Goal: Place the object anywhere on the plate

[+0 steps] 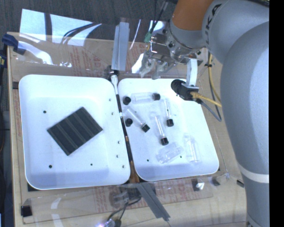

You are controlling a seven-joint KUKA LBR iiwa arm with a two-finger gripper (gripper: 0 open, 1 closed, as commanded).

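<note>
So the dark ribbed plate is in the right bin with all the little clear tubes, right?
Not quite. The camera view shows the plate lying alone in the left bin. The little clear tubes are in the right bin, as you said.

A dark grey carpeted floor [85, 4] runs behind the pale wooden bench top [75, 56], whose surface carries faded red printing under a glossy clear plastic sheet [57, 27] that catches bright bluish-white glare near the upper left corner.
</note>
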